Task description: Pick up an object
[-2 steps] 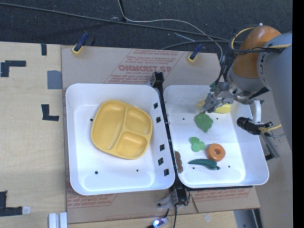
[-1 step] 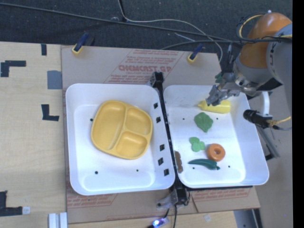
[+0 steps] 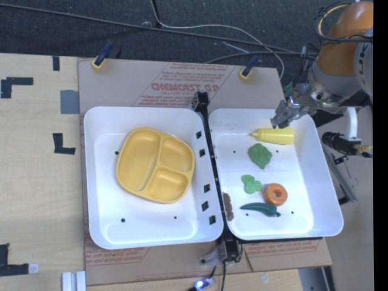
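A grey industrial robot arm (image 3: 339, 71) carries a glossy orange band (image 3: 354, 20) above its wrist, the rounded orange shell catching the overhead light. Below the band, the housing turns a duller metallic grey and narrows toward a compact wrist fitted with small dark parts. The gripper (image 3: 282, 121) at the tip is dark grey to black, short and angular. A thin dark cable loops around the orange section.

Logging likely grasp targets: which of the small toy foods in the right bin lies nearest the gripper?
The yellow corn-shaped toy, at the bin's far edge directly beneath the gripper; the green pieces and orange ring lie farther forward.
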`<move>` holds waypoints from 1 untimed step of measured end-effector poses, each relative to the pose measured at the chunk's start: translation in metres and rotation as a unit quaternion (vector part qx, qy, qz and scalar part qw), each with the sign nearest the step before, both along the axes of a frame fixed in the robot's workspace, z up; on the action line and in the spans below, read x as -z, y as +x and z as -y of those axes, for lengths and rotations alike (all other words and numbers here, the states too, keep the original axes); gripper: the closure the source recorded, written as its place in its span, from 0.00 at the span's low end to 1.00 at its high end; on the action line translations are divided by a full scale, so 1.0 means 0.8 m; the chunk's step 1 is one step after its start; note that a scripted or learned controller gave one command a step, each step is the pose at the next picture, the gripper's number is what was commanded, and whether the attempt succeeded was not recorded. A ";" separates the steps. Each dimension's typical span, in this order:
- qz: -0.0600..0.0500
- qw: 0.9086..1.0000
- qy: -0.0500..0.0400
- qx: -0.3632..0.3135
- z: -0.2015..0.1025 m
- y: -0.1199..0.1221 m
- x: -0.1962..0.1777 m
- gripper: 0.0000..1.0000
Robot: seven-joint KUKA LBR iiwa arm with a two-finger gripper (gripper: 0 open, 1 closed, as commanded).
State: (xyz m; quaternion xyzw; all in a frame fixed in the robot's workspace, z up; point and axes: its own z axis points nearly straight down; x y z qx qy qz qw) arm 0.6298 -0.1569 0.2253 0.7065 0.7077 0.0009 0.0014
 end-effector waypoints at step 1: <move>0.001 1.000 0.000 0.000 0.000 0.001 -0.064 1.00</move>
